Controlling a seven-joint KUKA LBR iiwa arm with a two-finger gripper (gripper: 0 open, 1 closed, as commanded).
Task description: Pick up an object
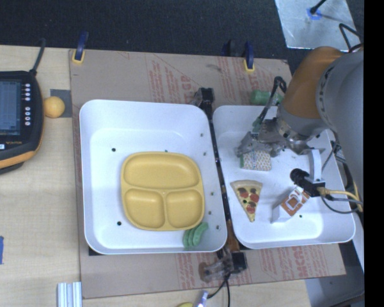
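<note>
In the right bin (320, 232), my gripper (258, 144) hangs low over the far left part, right above a small pale speckled block (258, 162). Whether it touches the block is unclear. A toy pizza slice (248, 197) lies nearer the front, close to the bin's left wall. To its right, a small orange and white carton (294, 202) rests on the bin floor. The left bin (96, 139) holds a yellow divided plate (162, 189), with a green toy (195, 236) at its front right corner.
A teach pendant (9, 121) and an orange ball (54, 106) lie on the bench to the left of the bins. A green piece (261, 97) sits just behind the right bin. Clamps (206, 98) join the bins at the middle.
</note>
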